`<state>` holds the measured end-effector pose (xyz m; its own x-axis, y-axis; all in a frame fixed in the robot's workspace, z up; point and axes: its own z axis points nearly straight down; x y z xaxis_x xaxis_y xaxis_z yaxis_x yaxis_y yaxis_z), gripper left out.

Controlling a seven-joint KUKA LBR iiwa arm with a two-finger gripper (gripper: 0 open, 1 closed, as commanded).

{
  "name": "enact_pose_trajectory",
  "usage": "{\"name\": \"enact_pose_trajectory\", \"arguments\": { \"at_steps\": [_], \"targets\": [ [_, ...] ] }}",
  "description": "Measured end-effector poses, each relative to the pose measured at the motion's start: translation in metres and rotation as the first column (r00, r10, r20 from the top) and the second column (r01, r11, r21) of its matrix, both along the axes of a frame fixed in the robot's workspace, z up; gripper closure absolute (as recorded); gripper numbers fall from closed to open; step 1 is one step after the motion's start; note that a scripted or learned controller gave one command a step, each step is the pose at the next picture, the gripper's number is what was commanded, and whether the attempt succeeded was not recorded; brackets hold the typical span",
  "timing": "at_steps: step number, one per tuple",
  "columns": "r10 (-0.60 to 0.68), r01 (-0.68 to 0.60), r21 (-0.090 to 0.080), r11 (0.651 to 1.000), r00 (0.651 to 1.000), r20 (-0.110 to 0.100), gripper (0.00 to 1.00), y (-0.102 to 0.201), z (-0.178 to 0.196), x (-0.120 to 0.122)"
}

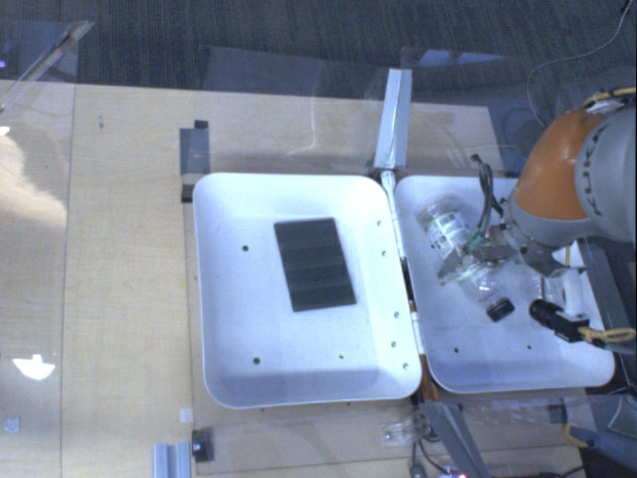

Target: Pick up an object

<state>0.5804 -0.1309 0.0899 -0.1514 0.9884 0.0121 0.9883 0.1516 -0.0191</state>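
Observation:
A dark grey ribbed rectangular pad (pixel 315 264) lies flat in the middle of the left bin (pixel 229 357). In the right bin (pixel 518 366), a crumpled clear plastic item (pixel 444 227) rests near the upper left. My gripper (pixel 474 261) hangs low over this bin, right beside the clear plastic and against its lower right side. More clear plastic shows just under the gripper, and I cannot tell whether it is held. A small black block (pixel 500 309) lies on the bin floor just below and right of the gripper.
The two bins meet at a raised divider (pixel 403 267). A metal post (pixel 392 127) stands behind the join. Wooden bench top (pixel 100 267) spreads to the left of the bins.

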Motion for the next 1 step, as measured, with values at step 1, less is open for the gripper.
{"name": "enact_pose_trajectory", "arguments": {
  "at_steps": [1],
  "targets": [
    [0.035,-0.031,0.03,0.999,0.99,-0.135,0.0,-0.0155,-0.0051,0.0446]
  ]
}}
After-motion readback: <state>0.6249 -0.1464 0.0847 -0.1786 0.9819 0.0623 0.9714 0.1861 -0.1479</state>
